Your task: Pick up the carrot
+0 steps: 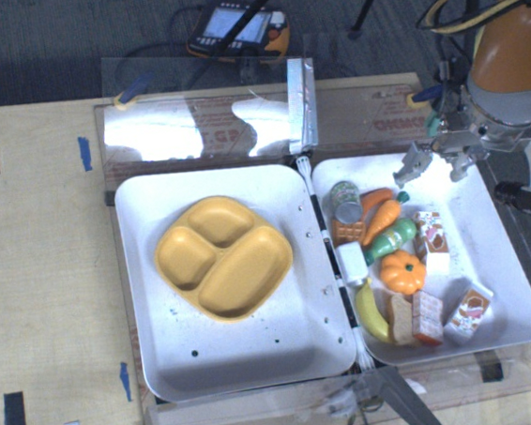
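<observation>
Two shallow white bins sit side by side on the pale wooden counter (46,277), which carries black corner marks and strips of blue tape on its left part. The left bin (168,359) holds a yellow divided plate (223,256) with bare white floor all around it, most of it toward the near edge. The right bin (507,266) is crowded along its left side: near the front lie a banana (371,313), a small carton (470,309) and boxed snacks, then a small pumpkin (403,272), and farther back the carrot (381,222) lies aslant, touching a green vegetable (395,237), just beside a tin can (344,198). The bin's right side is open floor. Above its far right corner hangs the hand (435,165), fingers spread apart, holding nothing, apart from the carrot. Beyond the bins, dark floor with a handheld controller (237,29).
</observation>
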Controlling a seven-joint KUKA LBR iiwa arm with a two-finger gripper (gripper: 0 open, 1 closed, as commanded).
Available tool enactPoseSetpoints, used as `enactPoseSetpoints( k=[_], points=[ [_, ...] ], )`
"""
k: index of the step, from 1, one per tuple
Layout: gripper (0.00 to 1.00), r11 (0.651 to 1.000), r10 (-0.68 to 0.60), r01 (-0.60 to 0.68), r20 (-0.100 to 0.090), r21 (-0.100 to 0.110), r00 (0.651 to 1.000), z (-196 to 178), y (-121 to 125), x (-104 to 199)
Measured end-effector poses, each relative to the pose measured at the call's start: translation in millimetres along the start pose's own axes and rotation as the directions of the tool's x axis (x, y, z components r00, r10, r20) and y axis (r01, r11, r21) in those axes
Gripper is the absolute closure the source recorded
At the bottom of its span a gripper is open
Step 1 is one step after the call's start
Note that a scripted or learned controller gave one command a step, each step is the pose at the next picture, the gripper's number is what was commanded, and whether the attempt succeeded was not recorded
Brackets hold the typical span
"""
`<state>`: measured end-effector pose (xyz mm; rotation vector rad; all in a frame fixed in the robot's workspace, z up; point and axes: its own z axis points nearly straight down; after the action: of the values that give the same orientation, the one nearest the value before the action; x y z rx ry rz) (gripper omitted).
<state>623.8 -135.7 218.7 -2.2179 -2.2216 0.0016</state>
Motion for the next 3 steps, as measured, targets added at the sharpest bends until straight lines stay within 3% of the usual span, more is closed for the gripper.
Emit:
enactPoseSetpoints(
  k=[1,2,3],
  points=[
    [0.0,1.0,-0.001,0.001,0.0,0.0,1.0,71,14,32],
    [0.0,0.99,0.139,-0.139,0.001,-0.009,0.99,113,-18,34],
    [1.0,0.99,0.141,-0.141,0.002,-0.013,0.99,104,-17,33]
  ],
)
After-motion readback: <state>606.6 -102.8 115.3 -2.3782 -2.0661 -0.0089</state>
